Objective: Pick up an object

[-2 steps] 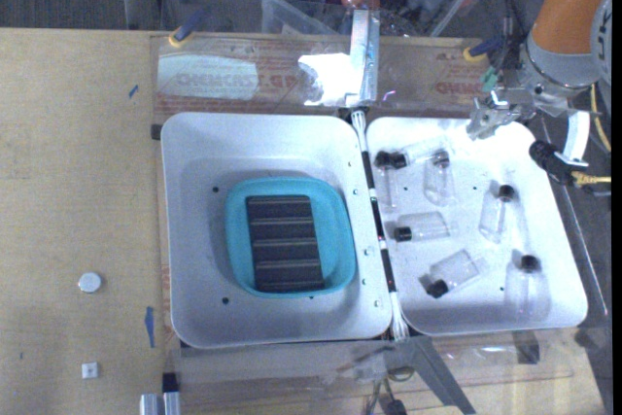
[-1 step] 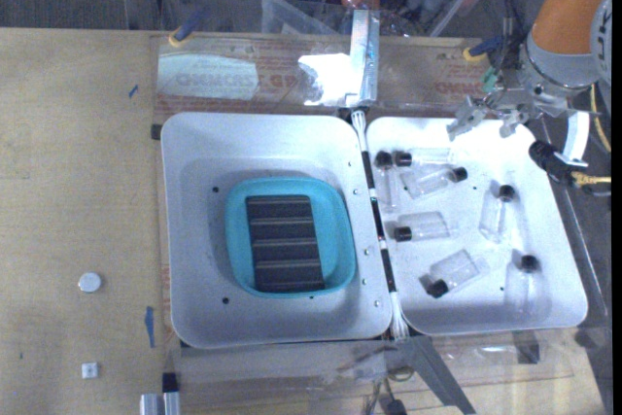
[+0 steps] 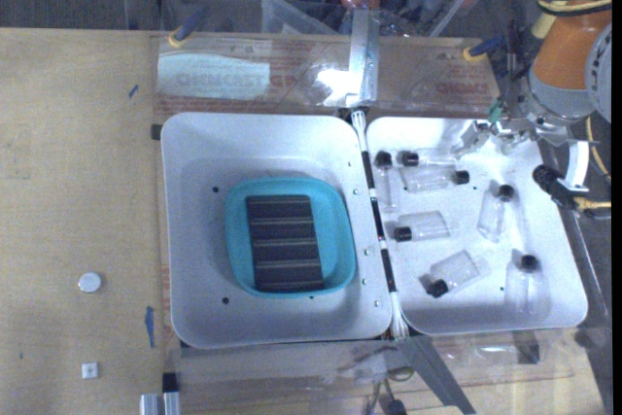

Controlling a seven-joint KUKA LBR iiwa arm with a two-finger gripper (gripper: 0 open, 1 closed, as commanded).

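Camera view: wood bench (image 3: 68, 160), 2 white bins (image 3: 194, 209).

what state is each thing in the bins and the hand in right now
teal tray: flat in the left bin, holding a dark ribbed block
clear vials: black-capped, most lying on their sides, scattered in the right bin
hand: over the right bin's far edge, with nothing visibly held
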